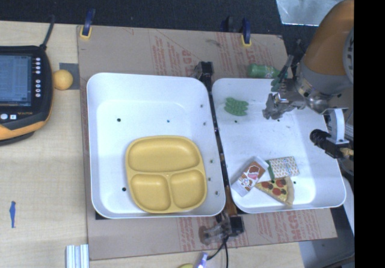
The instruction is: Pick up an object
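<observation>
Green, knobbly toy (236, 106) lying in right bin (313, 200), near its far-left corner, well apart from pizza slice (277, 188) and two small cards (267, 171) by near wall. Gripper (275, 107) hovering just right of green toy, not touching it. Jaw state: cannot tell, too small and blurred. Judging toy light, soft-looking, slightly squashy; pinching across narrow middle probably safest. Yellow divided tray (165, 171) sitting in left bin (102, 140).

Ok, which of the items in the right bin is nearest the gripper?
The green leafy piece, lying alone at the bin's far end just left of the gripper; the pizza slice and two cards sit at the near end.
</observation>
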{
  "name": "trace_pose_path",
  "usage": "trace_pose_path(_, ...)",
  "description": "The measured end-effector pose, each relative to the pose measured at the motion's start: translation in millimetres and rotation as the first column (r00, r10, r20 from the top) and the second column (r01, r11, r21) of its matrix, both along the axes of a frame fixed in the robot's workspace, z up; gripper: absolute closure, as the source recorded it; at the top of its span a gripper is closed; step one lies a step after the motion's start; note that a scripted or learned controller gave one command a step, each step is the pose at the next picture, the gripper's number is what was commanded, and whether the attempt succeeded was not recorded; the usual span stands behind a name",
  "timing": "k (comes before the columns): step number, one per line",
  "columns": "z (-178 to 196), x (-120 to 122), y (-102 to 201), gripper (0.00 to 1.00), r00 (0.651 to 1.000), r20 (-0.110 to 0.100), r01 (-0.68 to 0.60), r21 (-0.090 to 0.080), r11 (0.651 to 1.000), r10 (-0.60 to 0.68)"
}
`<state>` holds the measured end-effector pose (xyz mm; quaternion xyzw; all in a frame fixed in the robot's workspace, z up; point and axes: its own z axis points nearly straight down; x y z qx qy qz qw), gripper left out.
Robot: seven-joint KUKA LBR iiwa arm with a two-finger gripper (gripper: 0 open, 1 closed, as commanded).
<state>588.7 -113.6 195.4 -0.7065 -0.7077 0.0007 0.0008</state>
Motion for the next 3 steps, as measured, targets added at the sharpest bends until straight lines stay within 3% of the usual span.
trace_pose_path(1,23.0,-7.3,39.1,1.00,1.000,0.001,-0.002,0.001,1.000,0.002)
trace_pose_path(2,-10.7,-17.1,-12.8,1.00,1.000,-0.002,-0.001,-0.001,1.000,0.001)
trace_pose_path(3,15.0,-1.5,37.7,1.00,1.000,0.000,-0.002,0.001,1.000,0.002)
